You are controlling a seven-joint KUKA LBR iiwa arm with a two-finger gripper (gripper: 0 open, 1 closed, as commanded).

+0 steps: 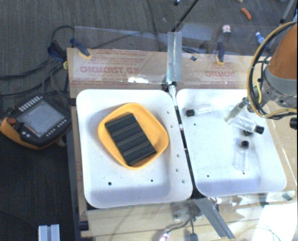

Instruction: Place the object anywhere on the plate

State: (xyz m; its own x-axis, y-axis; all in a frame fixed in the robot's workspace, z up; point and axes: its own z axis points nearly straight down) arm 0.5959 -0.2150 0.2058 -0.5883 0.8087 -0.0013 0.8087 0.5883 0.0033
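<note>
Resting already on the yellow plate (161, 134) in the left bin (89, 179): the ridged black object (130, 138). Placement looks done; arm (282, 59) should retreat. Gripper state: cannot tell.

Arm (284, 59) cut off by the right edge, only the orange band and grey wrist showing; fingers hidden beneath the wrist. Clear vials (242, 157) in the right bin (269, 182) too faint against the white to count or outline. Plate (161, 134) partly covered by the black ridged block (130, 138). Small bits on the floor at top right too small to identify
</note>
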